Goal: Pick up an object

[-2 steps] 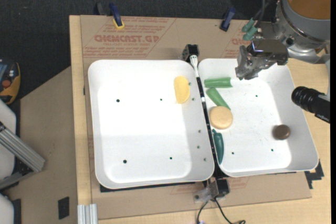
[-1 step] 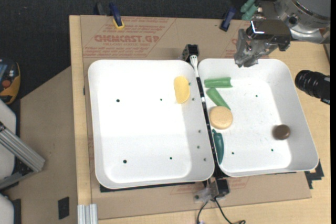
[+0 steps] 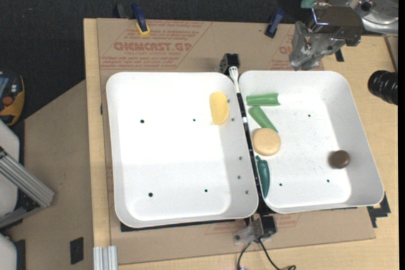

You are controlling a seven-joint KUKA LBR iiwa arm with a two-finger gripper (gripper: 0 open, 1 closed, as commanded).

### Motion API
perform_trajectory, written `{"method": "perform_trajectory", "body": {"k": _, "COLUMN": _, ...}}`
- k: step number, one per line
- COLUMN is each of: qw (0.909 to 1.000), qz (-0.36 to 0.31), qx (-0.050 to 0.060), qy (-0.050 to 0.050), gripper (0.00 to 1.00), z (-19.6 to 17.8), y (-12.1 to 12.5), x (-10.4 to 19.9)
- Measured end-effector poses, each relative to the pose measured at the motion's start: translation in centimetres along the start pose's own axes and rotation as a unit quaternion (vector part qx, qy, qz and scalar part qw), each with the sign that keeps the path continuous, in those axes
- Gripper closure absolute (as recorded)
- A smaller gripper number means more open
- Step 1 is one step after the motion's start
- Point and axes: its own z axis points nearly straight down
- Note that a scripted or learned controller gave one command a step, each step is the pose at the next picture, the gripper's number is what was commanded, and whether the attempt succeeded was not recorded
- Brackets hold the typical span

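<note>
The hand hangs above the right bin's far rim; whether it is apart or together, I cannot tell. The brown ball sits alone, so I'd descend squarely there, avoiding the clustered green pieces.

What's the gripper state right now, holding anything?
Gripper: above the back rim of the right bin, nothing seen in it; open or closed cannot be told.
</note>
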Motion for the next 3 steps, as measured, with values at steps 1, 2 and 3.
{"method": "perform_trajectory", "body": {"k": 1, "qw": 1.0, "qz": -0.003, "qx": 0.002, "qy": 0.0, "gripper": 1.0, "z": 0.2, "y": 0.0, "x": 4.6}}
{"method": "perform_trajectory", "body": {"k": 2, "qw": 1.0, "qz": -0.001, "qx": 0.0, "qy": 0.0, "gripper": 1.0, "z": -0.9, "y": 0.0, "x": 4.4}}
{"method": "perform_trajectory", "body": {"k": 3, "qw": 0.9999, "qz": 0.0, "qx": 0.011, "qy": -0.003, "gripper": 1.0, "z": 13.2, "y": -0.3, "x": 5.6}}
